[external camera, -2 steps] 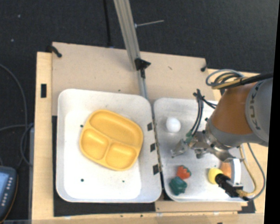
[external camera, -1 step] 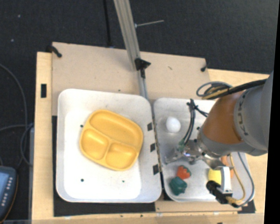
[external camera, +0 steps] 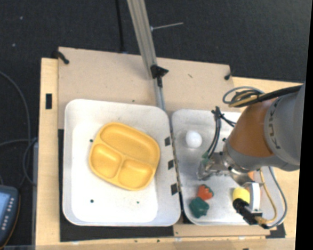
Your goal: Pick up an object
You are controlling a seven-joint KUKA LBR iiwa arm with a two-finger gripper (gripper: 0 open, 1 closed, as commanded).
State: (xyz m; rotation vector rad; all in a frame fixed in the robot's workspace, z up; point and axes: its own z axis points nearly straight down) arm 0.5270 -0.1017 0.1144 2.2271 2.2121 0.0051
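A pale, matte board forms the tabletop (external camera: pixel 96 75), and two shallow white bins with rounded corners sit on it side by side. The left bin (external camera: pixel 79 116) carries a glossy yellow plate (external camera: pixel 125 156), a rounded rectangle divided into three compartments, lying at a slant near the bin's middle. The right bin (external camera: pixel 194 119) has a smooth, slightly shiny floor.

A small white ball (external camera: pixel 193 139) rests close to the right bin's left wall, toward its far edge. Toward the near-left corner of that bin lies a small orange-red lump (external camera: pixel 206 192) of irregular shape. Just beside it, nearer the corner, is a dark green lump (external camera: pixel 198 207), blocky and matte. The two are very close, possibly touching.

The arm (external camera: pixel 252 136), grey with a smooth orange band, reaches in over the right bin's right side. Its metallic end effector (external camera: pixel 204 170) hangs over the bin floor between the ball and the orange-red lump, apart from both. Whether it is apart or together cannot be told, and nothing is seen clamped in it.
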